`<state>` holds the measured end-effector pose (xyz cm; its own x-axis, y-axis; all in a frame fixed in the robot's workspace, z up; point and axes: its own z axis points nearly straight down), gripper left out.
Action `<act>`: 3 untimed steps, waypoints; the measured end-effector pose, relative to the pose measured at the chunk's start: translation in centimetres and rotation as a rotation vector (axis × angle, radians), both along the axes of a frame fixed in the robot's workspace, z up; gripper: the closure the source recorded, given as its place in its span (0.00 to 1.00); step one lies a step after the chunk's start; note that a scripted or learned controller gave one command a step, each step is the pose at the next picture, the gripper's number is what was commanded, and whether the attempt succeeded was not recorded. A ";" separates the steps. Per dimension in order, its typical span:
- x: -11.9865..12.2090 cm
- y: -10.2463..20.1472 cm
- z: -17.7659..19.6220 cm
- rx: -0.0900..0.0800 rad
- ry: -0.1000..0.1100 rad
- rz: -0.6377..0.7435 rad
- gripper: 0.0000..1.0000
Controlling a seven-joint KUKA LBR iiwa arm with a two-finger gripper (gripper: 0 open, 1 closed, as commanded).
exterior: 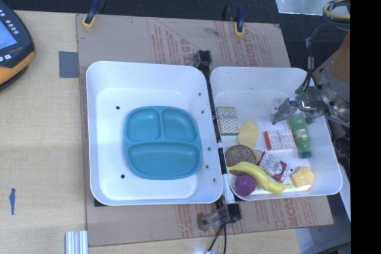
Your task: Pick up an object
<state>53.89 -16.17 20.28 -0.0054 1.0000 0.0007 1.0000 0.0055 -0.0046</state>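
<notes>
Looking down on the right bin [262, 77], we saw the gripper [290, 107] hanging low near its right wall, just beside the top of the green bottle [300, 135]. Its grey fingers appeared splayed apart with nothing between them, so we judged the claw released. The pickable things lay crowded toward the bin's front: a red-and-white packet [278, 139] just left of the bottle, a yellow banana [259, 176] touching a purple fruit [244, 185], a dark cookie [240, 155] and a corn piece [301, 176]. We feared the fingers would strike the bottle's cap and roll it away, or straddle both bottle and packet. The bin wall close by could also catch a finger. The blue plate [162, 141] sat alone in the left bin [101, 128].
</notes>
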 end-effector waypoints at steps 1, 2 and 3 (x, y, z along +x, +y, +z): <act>-3.0 7.3 -11.8 0.005 0.010 0.006 0.00; -2.8 6.7 -10.1 -0.001 0.003 0.004 1.00; -2.8 6.7 -10.2 -0.001 0.003 0.003 0.00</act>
<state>51.12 -9.43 10.12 -0.0084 1.0000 -0.0004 0.9999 0.0084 -0.0074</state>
